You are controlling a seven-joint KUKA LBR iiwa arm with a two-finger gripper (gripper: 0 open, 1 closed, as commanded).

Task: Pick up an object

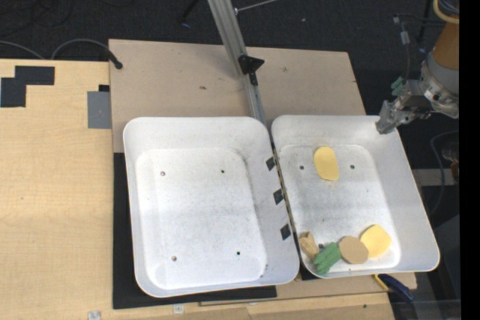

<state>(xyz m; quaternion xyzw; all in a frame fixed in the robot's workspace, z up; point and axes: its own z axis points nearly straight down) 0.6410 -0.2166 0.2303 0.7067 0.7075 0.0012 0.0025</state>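
Dark floor and loose cables frame my bench; a light wooden tabletop [52, 183] sits at nine o'clock, and a slanted aluminium rail [225, 19] runs down from twelve o'clock toward the seam between the bins; the left bin [150, 139] lies at about eight o'clock from centre, and I see nothing in it but small dark dots; the right bin [409, 183] at four o'clock carries all the candidates: a yellow oval piece [326, 163] near its upper middle, and, bunched at its six o'clock edge, a small tan block [307, 242], a green piece [328, 258], a round tan disc [352, 249] and a yellow rounded piece [376, 240], the disc touching both its neighbours; the gripper [391, 116] hangs at two o'clock over the right bin's upper corner, and I cannot tell how its tips stand or see anything between them; I judge this the approach step; next I would swing toward the lone yellow oval, well apart from the cluster, and descend.
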